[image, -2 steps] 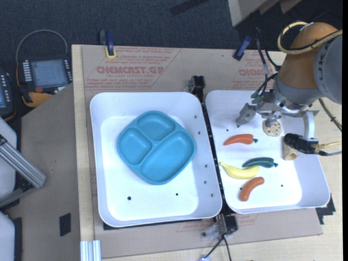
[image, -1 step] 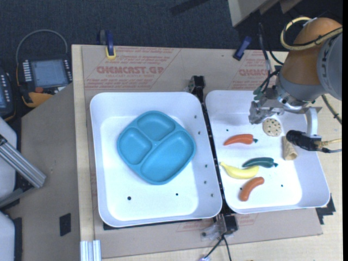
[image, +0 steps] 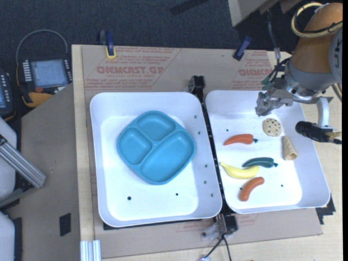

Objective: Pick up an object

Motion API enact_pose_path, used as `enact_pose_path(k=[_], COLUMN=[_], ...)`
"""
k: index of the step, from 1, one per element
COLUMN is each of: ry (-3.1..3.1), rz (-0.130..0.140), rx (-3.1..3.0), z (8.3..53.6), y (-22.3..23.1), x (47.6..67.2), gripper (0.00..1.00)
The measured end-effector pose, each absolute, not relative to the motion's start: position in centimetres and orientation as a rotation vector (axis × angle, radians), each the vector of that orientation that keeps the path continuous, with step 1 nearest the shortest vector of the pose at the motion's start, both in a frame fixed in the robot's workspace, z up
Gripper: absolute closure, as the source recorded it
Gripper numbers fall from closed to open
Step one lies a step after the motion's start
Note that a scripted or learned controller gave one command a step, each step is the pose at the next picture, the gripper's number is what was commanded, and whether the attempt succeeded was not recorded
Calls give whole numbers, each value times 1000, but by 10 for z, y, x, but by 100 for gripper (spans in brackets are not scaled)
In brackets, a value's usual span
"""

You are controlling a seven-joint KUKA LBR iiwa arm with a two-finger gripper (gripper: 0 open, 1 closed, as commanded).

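The gripper [image: 265, 106] hangs just above the cookie [image: 271, 126] near the right bin's [image: 231, 105] far edge, seemingly lining up a grasp; whether it is wide or narrow I cannot tell.

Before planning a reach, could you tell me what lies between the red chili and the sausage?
In the camera view, the banana and dark green pepper lie between the red chili and sausage.
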State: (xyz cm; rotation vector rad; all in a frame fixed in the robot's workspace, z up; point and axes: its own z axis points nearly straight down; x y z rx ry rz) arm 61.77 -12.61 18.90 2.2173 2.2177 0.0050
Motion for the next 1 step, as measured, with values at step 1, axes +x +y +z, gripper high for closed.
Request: enact_pose_path(k=[1], ry=[2218], rz=[6], rx=[2216], z=[239], y=[-123], x=[611], gripper=[100])
